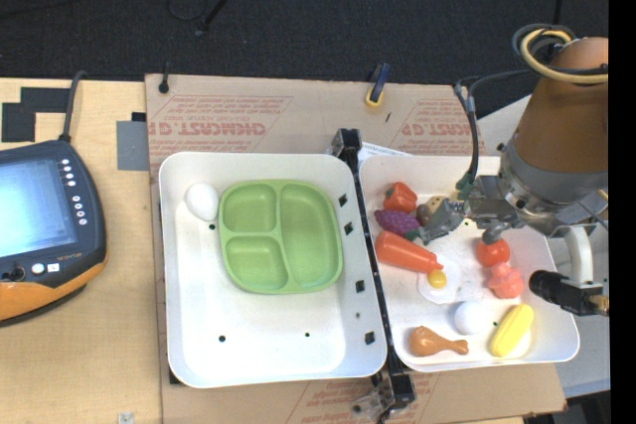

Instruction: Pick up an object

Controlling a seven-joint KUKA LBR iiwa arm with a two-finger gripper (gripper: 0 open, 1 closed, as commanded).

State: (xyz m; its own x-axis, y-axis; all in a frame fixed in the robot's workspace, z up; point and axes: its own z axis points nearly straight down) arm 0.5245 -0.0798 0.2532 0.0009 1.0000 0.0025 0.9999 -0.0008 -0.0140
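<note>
Arm reaching in from the right; gripper [444, 216] hanging over right bin [566, 338], near its back edge, w/ carrot [405, 253] and purple grapes [396, 222] just beside it. Can't tell finger state. Toys crowding this bin; left bin [258, 353] w/ green tray [279, 237] has bare floor along front edge.

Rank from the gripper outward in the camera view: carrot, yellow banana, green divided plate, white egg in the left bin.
Gripper sits low in the right bin.
1. Carrot: just below and left of it, right bin.
2. Yellow banana: right bin's near right corner.
3. Green divided plate: middle of the left bin.
4. White egg: left bin's far left corner.
</note>
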